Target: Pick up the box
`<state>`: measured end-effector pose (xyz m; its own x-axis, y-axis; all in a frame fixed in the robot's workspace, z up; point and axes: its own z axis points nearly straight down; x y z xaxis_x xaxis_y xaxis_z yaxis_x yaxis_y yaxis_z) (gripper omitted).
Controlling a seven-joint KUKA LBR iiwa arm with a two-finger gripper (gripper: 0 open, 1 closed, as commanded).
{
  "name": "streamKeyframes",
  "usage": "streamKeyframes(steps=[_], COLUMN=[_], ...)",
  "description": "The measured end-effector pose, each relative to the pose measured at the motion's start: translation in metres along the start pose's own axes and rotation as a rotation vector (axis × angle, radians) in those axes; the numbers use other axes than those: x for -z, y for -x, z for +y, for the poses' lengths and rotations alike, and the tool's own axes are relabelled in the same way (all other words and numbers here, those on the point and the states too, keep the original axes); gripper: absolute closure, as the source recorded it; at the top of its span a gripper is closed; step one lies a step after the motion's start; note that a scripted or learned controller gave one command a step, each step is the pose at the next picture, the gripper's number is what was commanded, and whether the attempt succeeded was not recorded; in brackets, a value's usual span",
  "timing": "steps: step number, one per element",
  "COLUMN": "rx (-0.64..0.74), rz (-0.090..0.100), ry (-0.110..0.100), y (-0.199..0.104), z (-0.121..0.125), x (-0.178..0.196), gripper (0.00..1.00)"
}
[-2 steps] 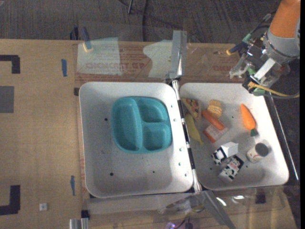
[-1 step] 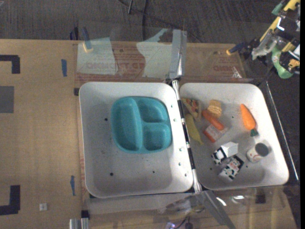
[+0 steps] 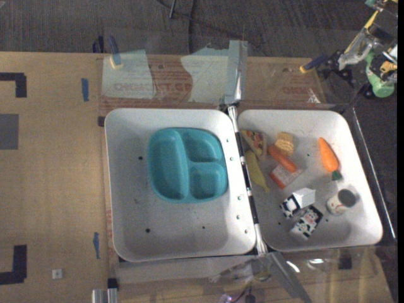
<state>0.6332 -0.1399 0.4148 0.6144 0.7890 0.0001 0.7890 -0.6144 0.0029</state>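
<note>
- Table (image 3: 50,169): tan surface carrying two shallow white bins side by side, their inner walls touching along the middle.
- Left bin (image 3: 123,197): holds a teal divided plate (image 3: 187,164) with three compartments, lying flat in the upper middle of the bin.
- Right bin (image 3: 356,223): holds all the small items listed below.
- Box (image 3: 285,176): small, orange and white, lying near the centre of the right bin. It is just below an orange-red stick-shaped piece (image 3: 282,159) and just right of a yellow-green elongated piece (image 3: 255,171) that runs along the bin's left wall.
- Pizza slice (image 3: 254,141): toy wedge in the upper left corner of the right bin, above the yellow-green piece.
- Corn (image 3: 285,143): short yellow cob just right of the pizza slice, above the stick-shaped piece.
- Carrot (image 3: 327,154): orange, lying at a slant toward the right side of the bin, well apart from the box, its green end pointing down.
- Upper carton (image 3: 298,201) and lower carton (image 3: 307,221): two cow-patterned black-and-white cartons, close together, below and right of the box.
- White cup-like item (image 3: 341,201): just right of the cartons, near the bin's right wall.
- Tool (image 3: 372,40): at the upper right corner of the view, beyond the far right corner of the right bin and well apart from the box. Whether it is released or clenched cannot be told.
</note>
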Motion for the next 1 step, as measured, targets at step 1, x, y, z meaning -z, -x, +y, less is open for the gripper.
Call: streamKeyframes(steps=[1], rx=[-0.374], rz=[-0.002], ry=[-0.007], y=[-0.0067], z=[-0.0199], x=[-0.2778], gripper=[0.0])
